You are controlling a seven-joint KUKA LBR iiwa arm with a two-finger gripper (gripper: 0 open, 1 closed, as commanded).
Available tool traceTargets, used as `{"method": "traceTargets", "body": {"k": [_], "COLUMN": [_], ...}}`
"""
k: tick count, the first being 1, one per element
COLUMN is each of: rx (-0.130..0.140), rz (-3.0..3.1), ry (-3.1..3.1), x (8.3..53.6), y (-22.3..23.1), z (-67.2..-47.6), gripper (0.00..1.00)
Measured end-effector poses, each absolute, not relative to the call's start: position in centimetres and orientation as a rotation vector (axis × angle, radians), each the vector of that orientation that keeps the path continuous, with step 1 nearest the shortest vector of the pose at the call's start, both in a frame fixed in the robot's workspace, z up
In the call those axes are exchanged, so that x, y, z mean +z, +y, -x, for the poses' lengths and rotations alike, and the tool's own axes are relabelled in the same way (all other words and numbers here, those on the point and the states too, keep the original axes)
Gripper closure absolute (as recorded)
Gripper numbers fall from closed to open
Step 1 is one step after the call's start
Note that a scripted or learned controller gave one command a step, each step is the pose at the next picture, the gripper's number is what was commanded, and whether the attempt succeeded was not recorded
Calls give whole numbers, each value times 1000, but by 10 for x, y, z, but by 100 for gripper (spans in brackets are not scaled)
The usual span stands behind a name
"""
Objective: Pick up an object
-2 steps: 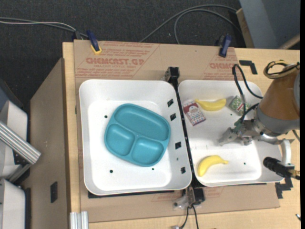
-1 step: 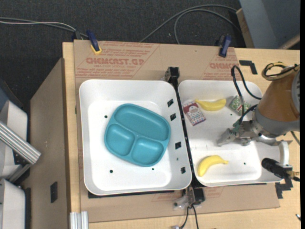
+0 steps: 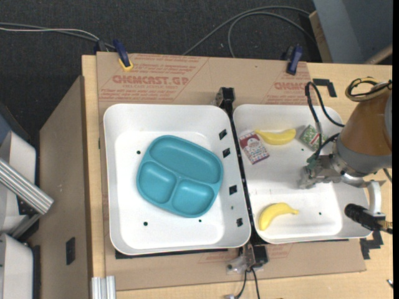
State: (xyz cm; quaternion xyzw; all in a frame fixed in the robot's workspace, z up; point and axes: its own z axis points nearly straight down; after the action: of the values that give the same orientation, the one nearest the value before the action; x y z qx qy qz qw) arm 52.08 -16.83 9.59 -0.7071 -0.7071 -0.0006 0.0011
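Arm: you are reaching in from the right, with the gripper (image 3: 313, 173) hanging low over the right bin (image 3: 330, 226), about mid-bin toward its right side.
Tool state: you cannot tell how it is set from this slant, and nothing is showing in its hold.
Nearest candidates: the near banana (image 3: 276, 215) is lying left of and nearer than the gripper; the far banana (image 3: 278, 136) is lying left of and beyond it. Both are sitting apart from the tool.
Near banana axis: its long axis is running left-right, rising slightly toward the right tip, with the curve bulging toward the far side.
Far banana axis: also running roughly left-right, with the curve sagging toward the near side.
Other pieces: a small red-and-white packet (image 3: 254, 147) is lying just left of the far banana, and a small greenish item (image 3: 308, 134) is sitting just right of it.
Left bin (image 3: 118, 185): a blue divided plate (image 3: 179, 175) is resting flat in the middle, well away from your reach.
Why this placement, as a judgement: you are likely hovering between targets, since bare floor lies under the tool.
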Motion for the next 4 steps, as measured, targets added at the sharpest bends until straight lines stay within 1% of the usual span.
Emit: {"method": "traceTargets", "body": {"k": [2, 3, 4], "rx": [-6, -3, -1], "rz": [2224, 2222, 2213], "ry": [-2229, -2226, -2226], "x": [216, 233, 224], "y": [-172, -172, -119], "z": [-541, -542, -557], "gripper": [100, 100, 100]}}
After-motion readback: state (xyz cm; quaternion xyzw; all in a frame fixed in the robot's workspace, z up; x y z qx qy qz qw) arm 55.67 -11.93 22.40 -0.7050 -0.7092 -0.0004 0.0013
